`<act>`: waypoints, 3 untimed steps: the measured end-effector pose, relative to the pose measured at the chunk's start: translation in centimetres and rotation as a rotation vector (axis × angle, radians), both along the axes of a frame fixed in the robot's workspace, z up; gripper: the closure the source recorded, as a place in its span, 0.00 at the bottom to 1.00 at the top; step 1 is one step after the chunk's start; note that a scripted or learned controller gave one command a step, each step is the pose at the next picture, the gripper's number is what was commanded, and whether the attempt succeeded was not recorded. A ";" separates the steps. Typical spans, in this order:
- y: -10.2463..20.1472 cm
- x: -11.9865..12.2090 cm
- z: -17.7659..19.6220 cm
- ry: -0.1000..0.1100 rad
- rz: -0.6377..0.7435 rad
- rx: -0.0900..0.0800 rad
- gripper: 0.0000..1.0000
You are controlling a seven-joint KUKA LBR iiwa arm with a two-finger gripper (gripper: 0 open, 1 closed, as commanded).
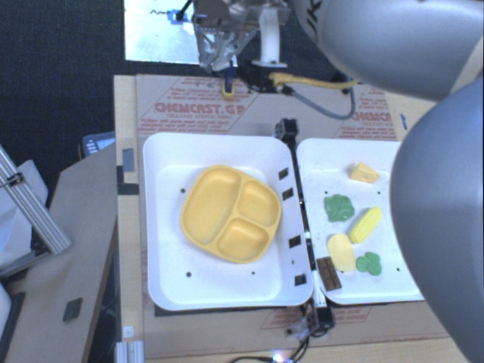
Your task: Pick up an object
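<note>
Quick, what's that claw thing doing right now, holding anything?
Gripper: raised above the cardboard behind the bins, something small and yellow at its tip; open or shut cannot be told.

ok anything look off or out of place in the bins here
Only the yellow divided plate in the left bin: it sits rotated, askew to the bin's walls. The toy foods in the right bin lie loose but tidy, with nothing spilled or visibly damaged.

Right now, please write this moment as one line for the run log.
gripper: above bench, behind bins | left bin: yellow divided plate | right bin: five toy foods | picked: none seen
</note>
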State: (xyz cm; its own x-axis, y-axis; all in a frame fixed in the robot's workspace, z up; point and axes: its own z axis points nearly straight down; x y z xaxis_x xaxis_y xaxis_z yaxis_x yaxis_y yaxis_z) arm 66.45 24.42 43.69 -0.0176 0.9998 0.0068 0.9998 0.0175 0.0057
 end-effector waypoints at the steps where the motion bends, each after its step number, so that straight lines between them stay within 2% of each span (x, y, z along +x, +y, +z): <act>1: -10.4 0.4 -3.6 0.007 -0.025 -0.009 1.00; 2: -0.3 0.3 -2.8 0.003 -0.005 -0.002 1.00; 3: -7.7 -0.8 -5.0 0.007 -0.021 -0.008 1.00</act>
